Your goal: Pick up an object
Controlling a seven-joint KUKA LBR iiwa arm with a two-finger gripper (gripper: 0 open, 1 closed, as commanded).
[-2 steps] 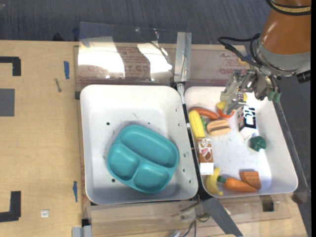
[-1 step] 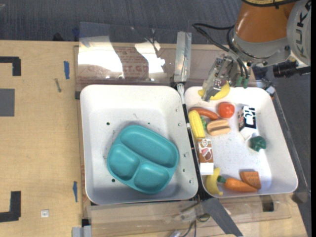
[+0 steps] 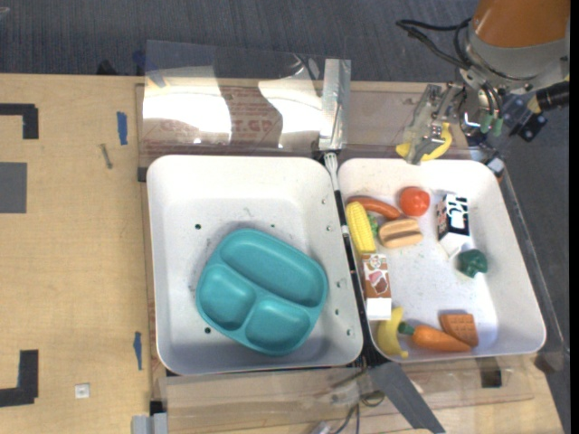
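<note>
My arm [image 3: 520,12] wears a broad orange band above a pale grey wrist ring. Black cables loop off the wrist's side, with small green and blue fittings among them. My gripper [image 3: 432,138] is bare silvery metal, two slim fingers, a yellow patch at their tips.

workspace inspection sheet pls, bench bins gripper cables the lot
surface: wooden bench with two shallow white bins, left bin and right bin, side by side
job's things: in the right bin, corn cob, tomato, hot dog, black-and-white packet, green piece, carrot, banana, brown-and-white packet
clutter: teal divided plate in the left bin
grippers: gripper above the right bin's far rim, a yellow item between its fingers
cables: black cables loop by the wrist
surroundings: clear panel behind the bins; black tape marks on the bench
</note>
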